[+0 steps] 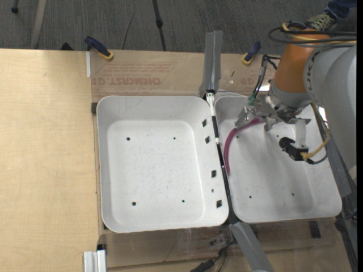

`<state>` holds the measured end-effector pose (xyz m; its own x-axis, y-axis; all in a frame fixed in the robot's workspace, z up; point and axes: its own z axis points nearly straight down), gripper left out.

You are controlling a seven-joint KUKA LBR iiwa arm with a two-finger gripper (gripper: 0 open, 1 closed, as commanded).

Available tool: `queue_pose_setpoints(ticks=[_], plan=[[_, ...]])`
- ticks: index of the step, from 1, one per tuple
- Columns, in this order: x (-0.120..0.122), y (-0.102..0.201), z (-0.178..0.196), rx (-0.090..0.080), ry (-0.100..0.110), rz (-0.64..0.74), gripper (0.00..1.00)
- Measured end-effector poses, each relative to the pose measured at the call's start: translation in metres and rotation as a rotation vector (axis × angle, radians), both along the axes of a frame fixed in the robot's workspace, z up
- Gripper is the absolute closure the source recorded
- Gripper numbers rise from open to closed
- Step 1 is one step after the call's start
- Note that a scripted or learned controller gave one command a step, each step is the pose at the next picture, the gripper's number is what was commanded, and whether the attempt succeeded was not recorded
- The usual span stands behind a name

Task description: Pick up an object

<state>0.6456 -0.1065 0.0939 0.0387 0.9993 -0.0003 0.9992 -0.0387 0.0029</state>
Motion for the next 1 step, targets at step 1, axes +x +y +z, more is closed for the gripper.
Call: queue_pose_setpoints(ticks=[1], plan=[[-0.0877,-0.0197,-0.0026,0.0,0.005,0.105,0.0]])
